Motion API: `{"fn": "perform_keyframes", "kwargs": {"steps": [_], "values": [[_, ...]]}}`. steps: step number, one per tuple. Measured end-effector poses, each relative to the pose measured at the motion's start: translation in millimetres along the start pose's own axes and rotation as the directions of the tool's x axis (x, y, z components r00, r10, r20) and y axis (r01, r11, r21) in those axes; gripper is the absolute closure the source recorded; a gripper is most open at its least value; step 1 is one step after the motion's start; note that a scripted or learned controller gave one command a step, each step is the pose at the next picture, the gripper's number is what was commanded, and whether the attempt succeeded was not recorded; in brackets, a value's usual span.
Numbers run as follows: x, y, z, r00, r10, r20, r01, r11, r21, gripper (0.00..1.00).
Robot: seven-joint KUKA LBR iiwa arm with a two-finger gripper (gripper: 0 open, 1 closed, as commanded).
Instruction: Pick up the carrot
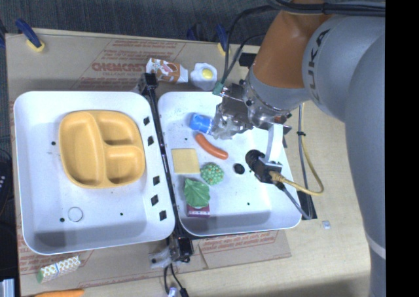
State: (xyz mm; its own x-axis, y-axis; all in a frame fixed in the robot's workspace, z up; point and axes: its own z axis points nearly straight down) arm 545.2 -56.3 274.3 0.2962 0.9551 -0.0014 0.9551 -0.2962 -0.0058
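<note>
We see the pincer (pixel 226 121) hovering in the right bin (pixel 283 214) just above the carrot (pixel 211 146), its grip state impossible to tell.

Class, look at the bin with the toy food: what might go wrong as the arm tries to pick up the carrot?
1. The blue item lies right by the carrot, under the gripper; it may be grabbed or knocked instead.
2. The carrot is thin and rounded, so it may roll or slip away.
3. The yellow slice sits close and could be nudged.
</note>
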Motion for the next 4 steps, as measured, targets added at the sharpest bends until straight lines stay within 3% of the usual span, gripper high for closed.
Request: {"fn": "perform_keyframes", "kwargs": {"steps": [1, 2, 3, 4], "values": [[-3, 26, -60, 0.974, 0.228, -0.001, -0.228, 0.974, -0.003, 1.0], [-3, -5, 20, 0.968, 0.25, -0.001, -0.25, 0.968, 0.001, 1.0], [-36, 0, -50, 0.923, 0.386, -0.002, -0.386, 0.923, -0.001, 1.0], [20, -6, 72, 0.893, 0.45, 0.0, -0.45, 0.893, 0.002, 1.0]]}}
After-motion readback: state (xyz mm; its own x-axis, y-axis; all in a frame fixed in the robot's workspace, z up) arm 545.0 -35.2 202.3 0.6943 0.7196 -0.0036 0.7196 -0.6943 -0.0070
